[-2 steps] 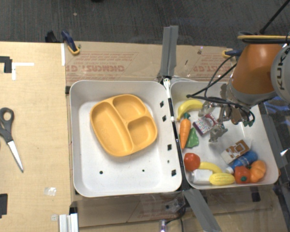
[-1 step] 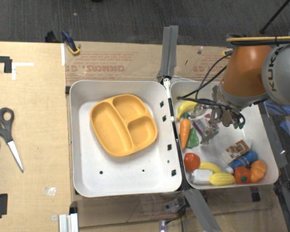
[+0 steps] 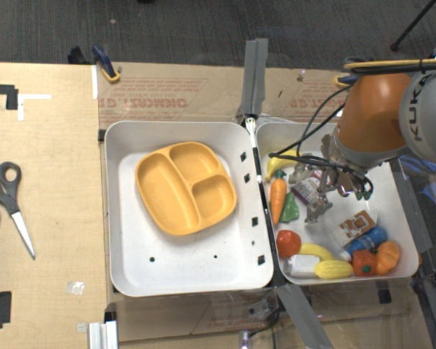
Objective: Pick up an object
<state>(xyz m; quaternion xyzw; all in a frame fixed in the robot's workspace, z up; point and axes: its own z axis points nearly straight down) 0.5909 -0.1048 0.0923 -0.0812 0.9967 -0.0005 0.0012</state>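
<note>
- Toys lie piled in the right bin (image 3: 403,217): a carrot (image 3: 277,198) near its left wall, a tomato (image 3: 288,241) and corn (image 3: 333,269) by its front edge.
- Jaws (image 3: 316,195) hang low over the bin's middle, likely to reach a toy; open or shut, I cannot tell.
- Plate (image 3: 186,187) sits in the left bin (image 3: 123,267).
- Arm (image 3: 378,118) shows "KU"; the cardboard (image 3: 167,97) print reads backwards.

The pale wooden table (image 3: 43,217) carries two shallow white plastic bins side by side. The right bin (image 3: 405,217) lies directly under the pincer (image 3: 321,203); the left bin (image 3: 131,267) sits to the pincer's left, their rims touching. Far left of the pincer, grey-handled metal scissors (image 3: 13,202) lie on the bare wood, well apart from both bins.
</note>
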